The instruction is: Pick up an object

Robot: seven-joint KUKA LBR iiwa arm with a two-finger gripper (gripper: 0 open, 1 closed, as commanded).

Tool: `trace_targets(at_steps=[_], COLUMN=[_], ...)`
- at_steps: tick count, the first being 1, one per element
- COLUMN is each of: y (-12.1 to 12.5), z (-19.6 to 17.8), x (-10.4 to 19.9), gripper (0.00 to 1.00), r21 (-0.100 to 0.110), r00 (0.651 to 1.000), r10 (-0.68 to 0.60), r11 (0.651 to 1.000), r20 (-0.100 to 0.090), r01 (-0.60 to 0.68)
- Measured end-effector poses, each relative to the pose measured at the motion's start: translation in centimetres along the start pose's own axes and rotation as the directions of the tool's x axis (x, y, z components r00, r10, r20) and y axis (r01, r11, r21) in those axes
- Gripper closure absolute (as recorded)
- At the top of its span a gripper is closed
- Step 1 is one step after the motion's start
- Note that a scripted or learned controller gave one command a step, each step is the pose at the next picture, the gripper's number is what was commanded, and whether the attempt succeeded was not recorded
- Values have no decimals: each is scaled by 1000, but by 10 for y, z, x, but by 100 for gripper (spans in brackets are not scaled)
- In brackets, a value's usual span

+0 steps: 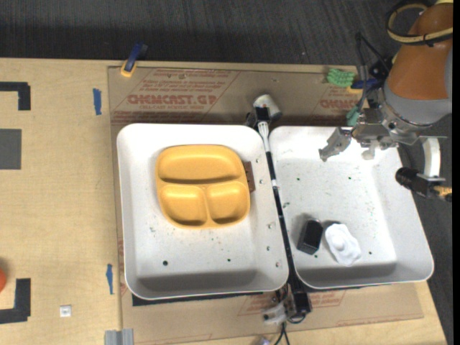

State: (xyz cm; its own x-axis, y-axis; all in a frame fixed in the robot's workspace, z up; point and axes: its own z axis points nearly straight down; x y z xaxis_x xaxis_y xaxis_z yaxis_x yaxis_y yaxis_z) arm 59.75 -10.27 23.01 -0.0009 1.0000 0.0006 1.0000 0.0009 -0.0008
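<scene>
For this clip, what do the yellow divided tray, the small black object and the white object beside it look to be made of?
Yellow divided tray: probably moulded plastic, smooth with a soft sheen, rounded compartment edges. Small black object: looks like hard plastic or rubber, matte and dark, boxy shape; too small to tell more. White object: possibly glossy plastic or crumpled soft material; its lumpy outline and bright highlights leave it open.

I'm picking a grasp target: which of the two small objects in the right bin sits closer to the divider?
The small black block, left of the crumpled white object, which it touches.
</scene>
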Motion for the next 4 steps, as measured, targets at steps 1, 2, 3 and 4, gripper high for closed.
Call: trace_targets(at_steps=[1,2,3,4], y=[-93,-64,-35,-13], z=[111,128,146,146], x=[6,-22,6,8], gripper=[0,0,0,0], r21=[0,-25,-3,-2], r00=[992,996,992,992], r10=[-130,-86,-128,124], r11=[992,996,992,992], r20=[0,3,1,1], r01=[130,86,128,-124])
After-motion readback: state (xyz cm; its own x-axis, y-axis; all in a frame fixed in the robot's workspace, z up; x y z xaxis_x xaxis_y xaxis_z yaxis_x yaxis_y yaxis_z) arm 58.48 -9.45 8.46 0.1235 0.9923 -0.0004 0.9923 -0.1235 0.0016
